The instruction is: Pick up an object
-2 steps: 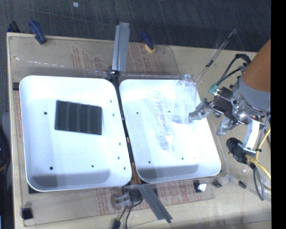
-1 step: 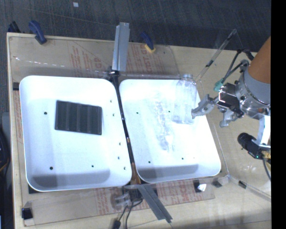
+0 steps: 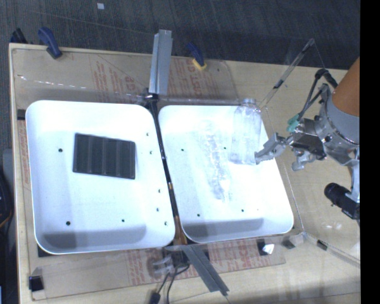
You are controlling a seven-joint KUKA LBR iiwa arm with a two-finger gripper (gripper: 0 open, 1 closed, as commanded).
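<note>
Nearest, right bin (image 3: 196, 230) rim; farther in, against its right wall, a clear plastic bottle (image 3: 246, 135) — light, slick, easily crushed, best pinched across the body. Beside it, gripper (image 3: 273, 147) by the rim — spread or clenched, cannot tell.

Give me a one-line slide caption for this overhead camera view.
Gripper at the right bin's edge beside a clear plastic object; dark ridged block lies in the left bin.

Grey arm (image 3: 342, 128), orange band, black cables
</note>
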